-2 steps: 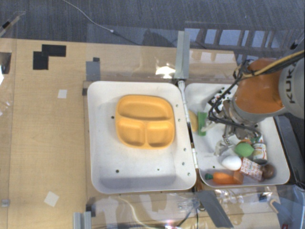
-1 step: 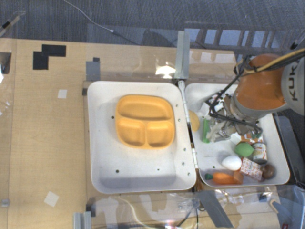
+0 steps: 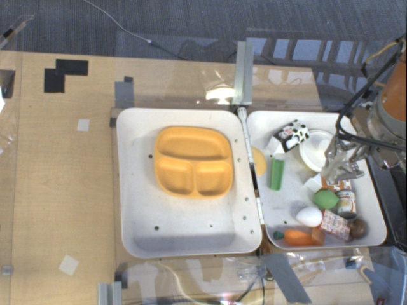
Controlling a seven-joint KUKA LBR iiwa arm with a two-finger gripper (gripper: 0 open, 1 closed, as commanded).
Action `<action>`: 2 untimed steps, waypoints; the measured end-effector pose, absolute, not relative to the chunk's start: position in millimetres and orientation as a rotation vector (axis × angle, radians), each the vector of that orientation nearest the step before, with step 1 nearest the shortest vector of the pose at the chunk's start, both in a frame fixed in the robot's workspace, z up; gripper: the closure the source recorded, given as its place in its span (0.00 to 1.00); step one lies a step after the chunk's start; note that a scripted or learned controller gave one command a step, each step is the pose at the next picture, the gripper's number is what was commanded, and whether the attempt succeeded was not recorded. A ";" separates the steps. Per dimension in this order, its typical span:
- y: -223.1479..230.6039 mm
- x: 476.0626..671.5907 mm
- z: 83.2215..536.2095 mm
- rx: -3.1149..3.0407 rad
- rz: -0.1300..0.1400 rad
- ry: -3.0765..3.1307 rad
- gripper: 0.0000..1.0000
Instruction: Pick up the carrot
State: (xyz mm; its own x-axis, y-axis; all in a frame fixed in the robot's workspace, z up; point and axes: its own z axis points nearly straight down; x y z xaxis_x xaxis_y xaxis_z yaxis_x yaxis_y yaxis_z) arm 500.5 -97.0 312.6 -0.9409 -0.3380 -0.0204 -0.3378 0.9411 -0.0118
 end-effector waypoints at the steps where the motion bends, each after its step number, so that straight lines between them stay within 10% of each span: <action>1: -45.9 520.0 180.0 -0.394 0.008 3.121 1.00; 2: -98.6 579.3 306.3 -0.704 -0.010 3.044 1.00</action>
